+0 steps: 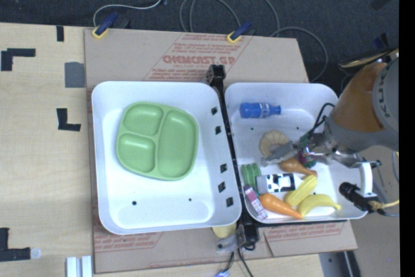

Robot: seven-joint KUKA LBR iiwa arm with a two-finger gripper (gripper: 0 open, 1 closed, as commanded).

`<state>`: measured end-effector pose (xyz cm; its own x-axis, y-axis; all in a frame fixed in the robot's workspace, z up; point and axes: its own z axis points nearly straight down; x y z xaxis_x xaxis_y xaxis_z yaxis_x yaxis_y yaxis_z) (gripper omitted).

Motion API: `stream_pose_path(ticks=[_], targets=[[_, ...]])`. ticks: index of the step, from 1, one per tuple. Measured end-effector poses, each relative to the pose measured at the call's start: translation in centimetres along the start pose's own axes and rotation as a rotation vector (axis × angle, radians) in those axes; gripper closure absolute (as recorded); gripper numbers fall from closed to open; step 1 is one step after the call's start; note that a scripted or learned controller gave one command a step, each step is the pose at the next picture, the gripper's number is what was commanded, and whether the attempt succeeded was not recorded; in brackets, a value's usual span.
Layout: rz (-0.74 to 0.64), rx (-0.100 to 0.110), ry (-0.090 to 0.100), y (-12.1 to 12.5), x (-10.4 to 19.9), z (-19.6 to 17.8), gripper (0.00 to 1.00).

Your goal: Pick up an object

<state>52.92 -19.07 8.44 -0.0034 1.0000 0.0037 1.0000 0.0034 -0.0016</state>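
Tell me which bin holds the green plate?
The left bin. The green plate lies alone there; the right bin holds the blue bottle and toy food, with the gripper.

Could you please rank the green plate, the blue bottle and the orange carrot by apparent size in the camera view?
1. green plate
2. orange carrot and blue bottle: these look alike, so no ranking.

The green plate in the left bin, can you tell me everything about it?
The green plate is light green and looks like smooth plastic. It has rounded corners and raised ridges that split it into three compartments: two smaller ones on the left and one bigger one on the right. It lies flat, right side up, a bit turned, on the floor of the left white bin, toward the bin's upper middle. Nothing sits on it, and it touches only the bin's floor.
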Motion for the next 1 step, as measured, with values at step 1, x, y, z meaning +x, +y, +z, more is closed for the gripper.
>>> stream_pose_path(ticks=[1], targets=[[-0.004, -0.003, -0.004, 5.60, 5.69, 0.04, 0.00]])
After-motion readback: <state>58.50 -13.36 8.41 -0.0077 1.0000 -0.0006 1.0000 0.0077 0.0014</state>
